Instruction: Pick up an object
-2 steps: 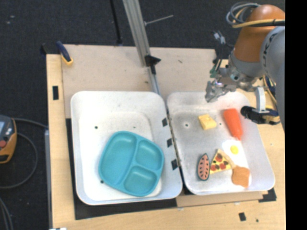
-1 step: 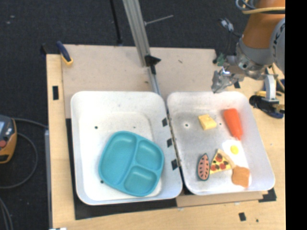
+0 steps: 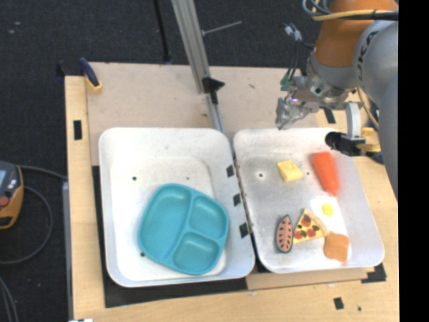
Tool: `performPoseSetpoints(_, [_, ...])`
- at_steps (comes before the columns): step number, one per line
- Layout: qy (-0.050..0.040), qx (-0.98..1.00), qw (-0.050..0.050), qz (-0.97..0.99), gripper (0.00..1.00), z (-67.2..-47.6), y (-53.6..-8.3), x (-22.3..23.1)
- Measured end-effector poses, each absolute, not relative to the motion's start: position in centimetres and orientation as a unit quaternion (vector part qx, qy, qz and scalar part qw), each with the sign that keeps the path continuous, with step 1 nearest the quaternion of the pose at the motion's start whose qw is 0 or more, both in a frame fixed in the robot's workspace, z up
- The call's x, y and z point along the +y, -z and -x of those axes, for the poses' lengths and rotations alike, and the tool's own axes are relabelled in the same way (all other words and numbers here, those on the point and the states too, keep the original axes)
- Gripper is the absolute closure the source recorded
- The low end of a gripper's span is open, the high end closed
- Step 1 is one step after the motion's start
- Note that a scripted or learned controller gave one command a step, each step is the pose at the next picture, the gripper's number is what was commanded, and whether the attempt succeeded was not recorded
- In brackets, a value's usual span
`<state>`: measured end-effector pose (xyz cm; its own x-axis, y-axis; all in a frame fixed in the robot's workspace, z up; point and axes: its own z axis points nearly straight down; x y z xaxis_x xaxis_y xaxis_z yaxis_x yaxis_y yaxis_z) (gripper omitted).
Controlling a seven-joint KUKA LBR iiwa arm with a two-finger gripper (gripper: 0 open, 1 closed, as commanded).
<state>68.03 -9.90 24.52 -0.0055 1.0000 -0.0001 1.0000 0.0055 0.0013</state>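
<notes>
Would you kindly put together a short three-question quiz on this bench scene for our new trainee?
1. True or false: the teal plate lies in the left bin.
2. Which lies nearest the gripper? A) cheese cube B) pizza slice C) watermelon slice
3. Fill in: the carrot lies in the ___ bin.

Key: 1 true. 2 A. 3 right; the right bin holds all the toy foods.

Wooden bench (image 3: 134, 99) carries an upright aluminium rail (image 3: 191, 35) at rear centre. A blue-and-yellow clamp (image 3: 90, 74) sits at its rear left corner. A yellow-black device (image 3: 8, 194) with cable lies off-bench, left.
</notes>
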Motion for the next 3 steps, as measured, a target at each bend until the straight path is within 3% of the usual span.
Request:
performPoseSetpoints(2, [-0.0014,0.710,0.000,-0.704,1.00,-68.3,-24.4,2.2])
performPoseSetpoints(3, [0.0003,0.709,0.000,-0.705,1.00,-67.4,-23.3,7.3])
